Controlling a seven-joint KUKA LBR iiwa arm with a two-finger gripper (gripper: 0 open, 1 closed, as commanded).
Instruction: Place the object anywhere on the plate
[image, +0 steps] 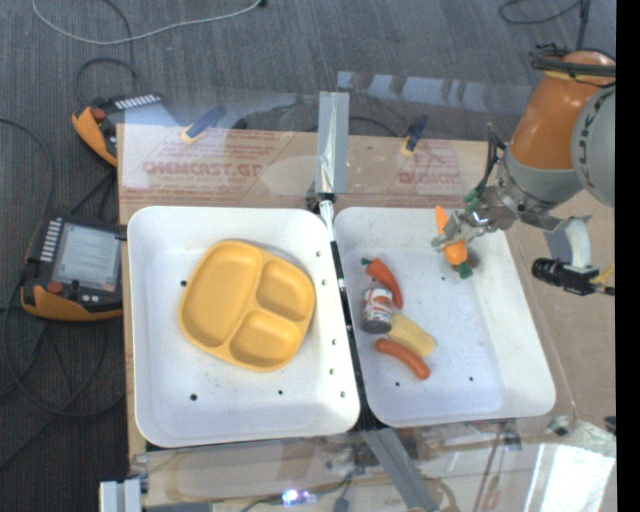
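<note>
A yellow three-compartment plate (250, 302) lies in the left bin (160, 400). My gripper (452, 237) hangs over the upper part of the right bin (500, 380), far to the right of the plate. Its fingers are shut across a small orange carrot (457, 253). The carrot's pointed end sticks out above the fingers, and its green top points down toward the bin floor.
A red pepper (384, 281), a small can (376, 308), a pale yellow block (414, 336) and a red sausage (402, 358) lie in the left half of the right bin. The ridge between the bins (345, 310) runs between gripper and plate.
</note>
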